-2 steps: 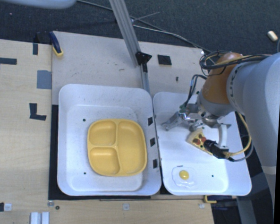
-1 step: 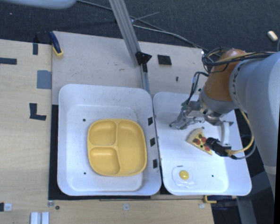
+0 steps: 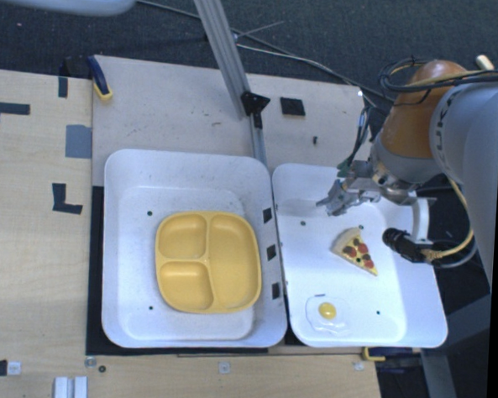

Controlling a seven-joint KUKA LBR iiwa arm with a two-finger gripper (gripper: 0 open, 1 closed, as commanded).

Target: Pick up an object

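Note:
A toy pizza slice [image 3: 356, 250] lies in the middle of the right bin [image 3: 300, 189]. A toy fried egg [image 3: 326, 313] rests near that bin's front edge. My gripper [image 3: 336, 203] hangs over the back part of the right bin, just behind and left of the pizza slice, apart from it. I see nothing between its fingers. The grey arm with its orange band [image 3: 418, 112] reaches in from the upper right.
A yellow divided plate [image 3: 207, 261] sits in the left bin [image 3: 132, 178]. A slanted metal pole [image 3: 228, 54] crosses the bench behind the bins. A black cable connector [image 3: 402, 244] hangs from the wrist just right of the pizza slice.

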